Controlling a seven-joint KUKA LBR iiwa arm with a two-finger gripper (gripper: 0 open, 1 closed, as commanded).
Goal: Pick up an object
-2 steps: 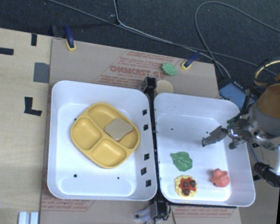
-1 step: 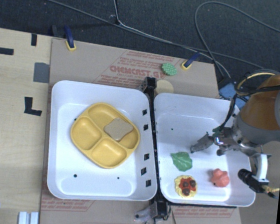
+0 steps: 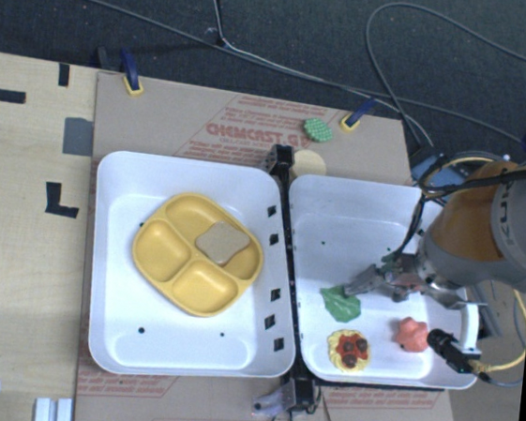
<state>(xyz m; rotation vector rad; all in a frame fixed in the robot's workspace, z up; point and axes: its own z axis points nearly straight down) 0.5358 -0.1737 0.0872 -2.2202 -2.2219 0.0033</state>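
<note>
Currently the arm reaches into the right bin from the right. The gripper sits low over the bin floor, its tip just beside or touching the green piece; contact cannot be told. Claw state: cannot tell. A red piece lies near the bin's right wall, and a small pizza near the front wall. In the left bin, a yellow tray holds toast.
</note>
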